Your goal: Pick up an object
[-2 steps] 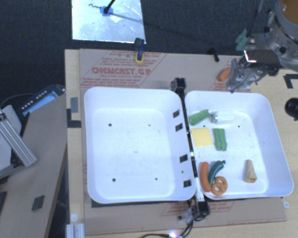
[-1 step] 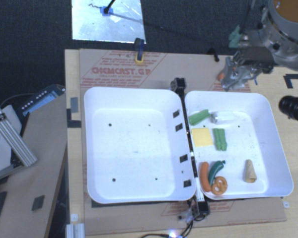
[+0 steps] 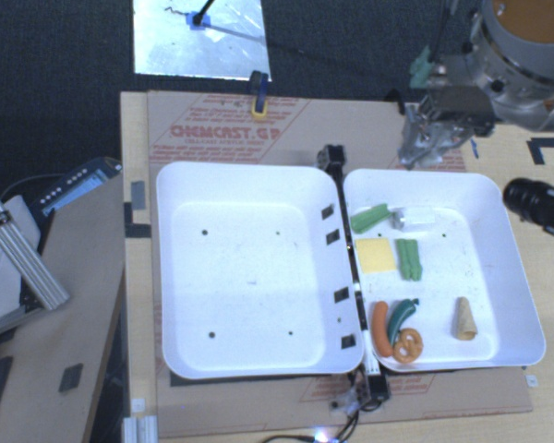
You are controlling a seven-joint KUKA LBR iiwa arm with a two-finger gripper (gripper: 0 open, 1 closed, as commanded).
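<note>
Near edge first: pretzel (image 3: 408, 344) sits nearest the camera from the yellow square (image 3: 377, 256), touching an orange sausage-like piece (image 3: 379, 325) and a dark green pepper (image 3: 403, 313). These 3 are bunched, so a grab there could catch 2 at once or nudge one away. Tan cone (image 3: 464, 318) lies alone, near side and to the right of the yellow square; it's tapered and prob. slips out if pinched at the thin end. The yellow square is flat on the right bin (image 3: 522, 275) floor w/ nothing to get under, so it's likely a miss. Green bean pair (image 3: 408, 258) lies just beside the square on its right; rounded, may roll. Beyond the square are a light green piece (image 3: 370, 218) and a clear/whitish item (image 3: 414, 218), close together; the clear one is hard to make out. Left bin (image 3: 166, 247) is across the divider from the square. All candidate objs are in the right bin, none lifted. Gripper (image 3: 431, 144) is farther still, past the square, hovering by the bin's far rim, pointing down. Can't tell if it's spread or pressed together; nothing visibly pinched. A straight descent risks the rim, not an obj. Arm (image 3: 526, 26) comes in from the right, wrist high, orange band uppermost.
</note>
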